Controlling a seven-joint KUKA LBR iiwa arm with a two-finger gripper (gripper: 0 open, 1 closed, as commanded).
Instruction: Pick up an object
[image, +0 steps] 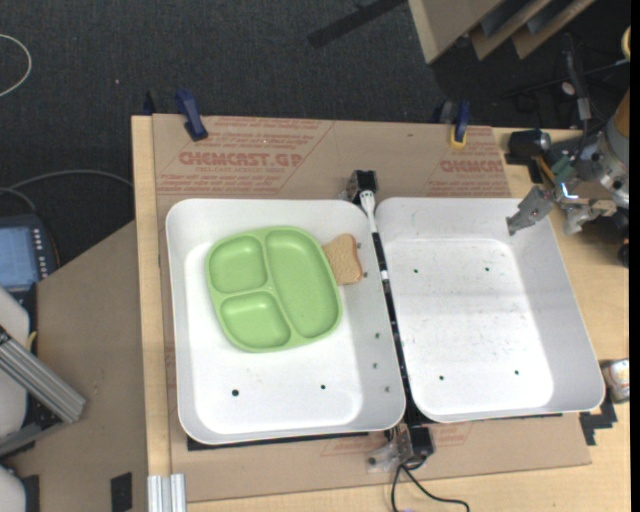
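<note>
Left bin (200, 400) holds both candidates. Green divided plate (274, 288) sits at the bin's 11 o'clock, three compartments, lying flat. Tan cracker-like piece (344, 260) is touching the plate's rim at its 2 o'clock, close to the bin's right wall.

Handling, my read: plate looks like rigid moulded plastic, light, smooth and likely slippery. It's too wide to span, so the only pinch point is the rim or a divider wall, one finger inside a compartment. Lying flat, the rim gives little to bite on. The tan piece looks small, stiff, light, possibly crumbly if it's real food; can't tell. It's narrow enough to pinch across its short sides, so it's the easier pick, but the plate edge and bin wall crowd it.

Right bin (560, 380) lies alongside on the counter (150, 200).

Gripper (527, 213) hangs at the right bin's 1 o'clock corner, above the rim, well apart from both objects. Jaws: can't tell how they stand, too small and blurred. Nothing visibly in them.
</note>
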